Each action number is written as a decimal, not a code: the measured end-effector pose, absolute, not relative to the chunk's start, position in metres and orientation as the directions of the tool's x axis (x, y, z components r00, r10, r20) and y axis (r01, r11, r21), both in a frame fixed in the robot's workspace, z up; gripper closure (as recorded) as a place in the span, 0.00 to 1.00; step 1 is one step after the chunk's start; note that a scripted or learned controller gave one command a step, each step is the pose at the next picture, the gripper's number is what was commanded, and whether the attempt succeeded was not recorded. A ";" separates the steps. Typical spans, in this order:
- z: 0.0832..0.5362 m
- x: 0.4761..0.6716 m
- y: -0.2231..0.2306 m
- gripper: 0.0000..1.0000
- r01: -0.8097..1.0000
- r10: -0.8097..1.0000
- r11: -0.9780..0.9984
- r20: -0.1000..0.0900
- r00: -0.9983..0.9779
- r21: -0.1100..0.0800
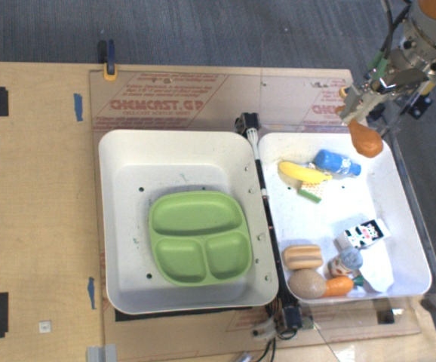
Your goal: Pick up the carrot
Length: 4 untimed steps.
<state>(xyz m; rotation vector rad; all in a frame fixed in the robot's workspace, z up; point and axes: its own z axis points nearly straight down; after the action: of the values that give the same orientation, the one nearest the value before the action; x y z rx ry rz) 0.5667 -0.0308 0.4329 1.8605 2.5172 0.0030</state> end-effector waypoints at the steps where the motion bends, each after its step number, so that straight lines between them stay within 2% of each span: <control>1: 0.430 0.567 -0.028 0.00 0.955 0.955 0.297 -0.004 -0.297 0.003; 2: 0.292 0.564 0.022 0.00 0.972 0.972 0.236 0.003 -0.236 -0.011; 3: 0.184 0.593 -0.038 0.00 0.936 0.936 0.352 0.001 -0.352 -0.012; 4: 0.185 0.642 0.010 0.00 0.990 0.990 0.138 0.000 -0.138 0.004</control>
<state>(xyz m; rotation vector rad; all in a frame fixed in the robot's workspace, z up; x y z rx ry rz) 0.6423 0.0100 0.1846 2.0605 2.3677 0.0051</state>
